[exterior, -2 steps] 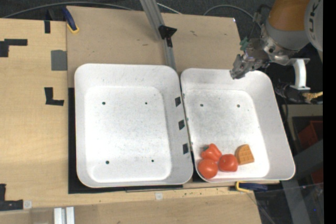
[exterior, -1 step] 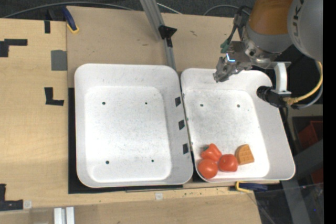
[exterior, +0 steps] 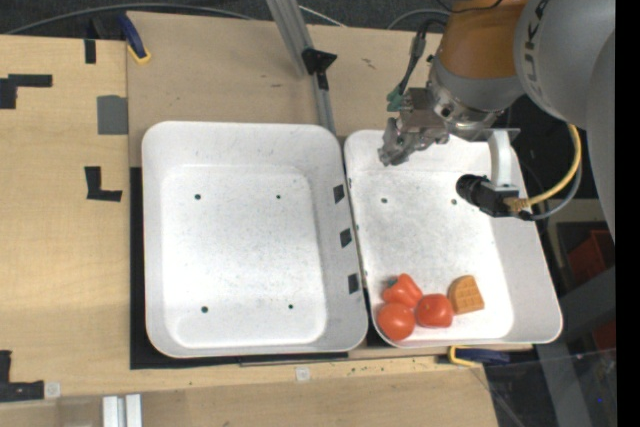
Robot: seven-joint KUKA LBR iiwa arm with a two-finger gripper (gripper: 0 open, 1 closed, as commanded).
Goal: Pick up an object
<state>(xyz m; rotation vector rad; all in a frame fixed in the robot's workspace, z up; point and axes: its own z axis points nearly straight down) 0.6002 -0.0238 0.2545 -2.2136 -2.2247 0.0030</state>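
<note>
Near the lower edge, the right bin (exterior: 520, 245) holds three red pieces (exterior: 412, 305) and an orange block (exterior: 465, 295) clustered at its front. To grasp well, the arm (exterior: 500, 25) should descend squarely over one. It hangs above the far corner, tool (exterior: 398, 147) state unclear

Speckled white plastic bins (exterior: 240, 140) on a matt wooden bench (exterior: 200, 65).

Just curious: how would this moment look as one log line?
claw: over right white bin's far edge | holding: nothing seen | red and orange toy foods: near corner | pick: not done
</note>
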